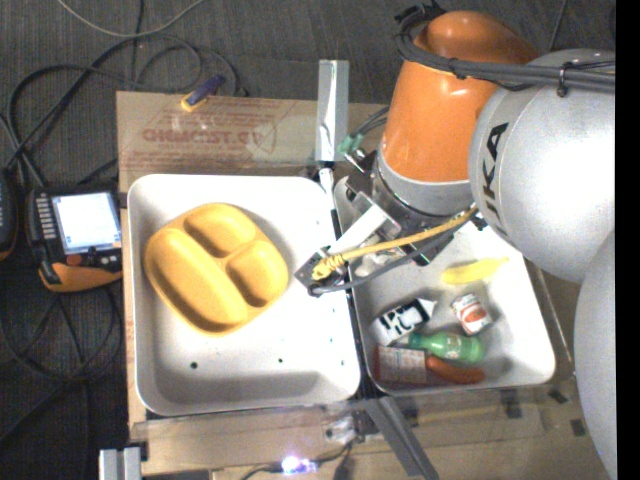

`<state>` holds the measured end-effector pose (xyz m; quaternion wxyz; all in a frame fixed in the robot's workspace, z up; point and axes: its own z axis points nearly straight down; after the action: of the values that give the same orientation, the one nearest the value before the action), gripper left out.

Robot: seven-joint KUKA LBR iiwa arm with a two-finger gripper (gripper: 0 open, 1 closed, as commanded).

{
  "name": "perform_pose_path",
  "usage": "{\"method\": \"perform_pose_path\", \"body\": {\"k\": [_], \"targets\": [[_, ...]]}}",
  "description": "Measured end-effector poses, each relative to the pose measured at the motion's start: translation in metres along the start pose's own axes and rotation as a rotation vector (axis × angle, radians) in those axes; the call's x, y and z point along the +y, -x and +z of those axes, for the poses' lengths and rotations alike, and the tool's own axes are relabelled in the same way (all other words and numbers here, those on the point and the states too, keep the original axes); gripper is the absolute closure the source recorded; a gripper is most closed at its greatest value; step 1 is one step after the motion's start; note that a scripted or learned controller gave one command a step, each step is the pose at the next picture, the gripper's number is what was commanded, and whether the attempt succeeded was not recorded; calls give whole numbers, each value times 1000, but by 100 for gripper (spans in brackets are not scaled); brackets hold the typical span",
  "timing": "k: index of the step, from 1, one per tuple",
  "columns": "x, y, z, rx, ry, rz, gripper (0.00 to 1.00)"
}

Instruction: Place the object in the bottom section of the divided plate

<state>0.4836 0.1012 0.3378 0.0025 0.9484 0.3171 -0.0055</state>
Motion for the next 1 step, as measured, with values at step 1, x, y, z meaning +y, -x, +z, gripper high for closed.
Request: {"method": "perform_pose_path", "body": {"k": [1], "targets": [[-64, -48, -72, 10, 0, -8, 100]]}}
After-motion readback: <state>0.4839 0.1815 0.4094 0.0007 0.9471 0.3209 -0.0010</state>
